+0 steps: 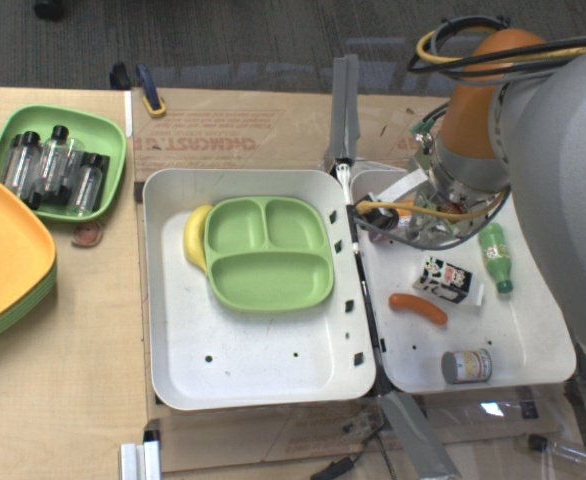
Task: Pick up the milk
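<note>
**Milk carton lying in right bin, gripper above it**

The small black-and-white cow-print milk carton [444, 279] lies on its side on the smooth floor of the shallow white plastic right bin [533, 353], about mid-bin. The grey arm's gripper [428, 218] sits just above and left of the carton, tangled in cables; can't tell how the jaws stand, nothing seen between them.

Same bin: a glossy orange-red sausage-shaped toy [417, 308] just below-left of the carton, a green plastic bottle [495, 256] to its right, and a short grey metal can [467, 366] lying on its side near the front edge.

The left white bin [168, 358] holds a matte green three-compartment plate [268, 252], overlapping a yellow rounded piece [195, 236] on its left edge.
</note>
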`<act>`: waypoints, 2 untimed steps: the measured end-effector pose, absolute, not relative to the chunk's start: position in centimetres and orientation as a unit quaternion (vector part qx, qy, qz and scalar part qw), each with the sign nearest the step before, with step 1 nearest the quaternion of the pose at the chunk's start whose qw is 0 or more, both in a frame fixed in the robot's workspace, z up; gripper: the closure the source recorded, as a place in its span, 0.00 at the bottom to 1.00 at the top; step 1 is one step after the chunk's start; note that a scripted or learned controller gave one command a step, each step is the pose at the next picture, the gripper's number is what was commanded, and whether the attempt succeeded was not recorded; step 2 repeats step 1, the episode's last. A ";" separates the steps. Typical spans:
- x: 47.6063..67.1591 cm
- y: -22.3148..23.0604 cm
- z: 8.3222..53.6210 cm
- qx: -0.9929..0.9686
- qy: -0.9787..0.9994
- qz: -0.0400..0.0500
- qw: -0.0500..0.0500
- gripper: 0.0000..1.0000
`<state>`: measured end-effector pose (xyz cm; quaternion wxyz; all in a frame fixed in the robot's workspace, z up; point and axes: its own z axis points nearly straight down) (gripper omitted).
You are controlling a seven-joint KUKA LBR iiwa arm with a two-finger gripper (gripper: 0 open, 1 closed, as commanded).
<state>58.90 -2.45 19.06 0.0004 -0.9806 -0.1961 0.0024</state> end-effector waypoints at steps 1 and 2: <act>59.8 2.2 19.0 -0.975 -0.221 0.002 0.000 1.00; 59.8 2.2 19.0 -0.975 -0.221 0.002 0.000 1.00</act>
